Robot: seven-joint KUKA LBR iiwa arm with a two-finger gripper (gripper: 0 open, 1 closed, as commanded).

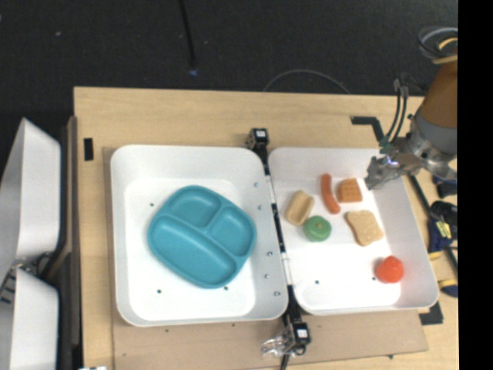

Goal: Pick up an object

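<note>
Nearest the camera, at the frame's lower edge, runs the wooden table (92,114), which carries two white bins. Left bin (131,291) holds a teal divided plate (202,236). Right bin (347,295) holds a tan bread slice (363,227), a beige roll (299,206), a red sausage (330,193), an orange block (350,190), a green round piece (316,228) and a red ball (390,270). At the right bin's upper right edge hovers the tool (380,169); its state I cannot tell

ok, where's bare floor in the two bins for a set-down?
Right bin: near-left floor, below the green piece and left of the red ball. Left bin: strips around the blue tray. Crowded: right bin's middle, near the gripper.
</note>
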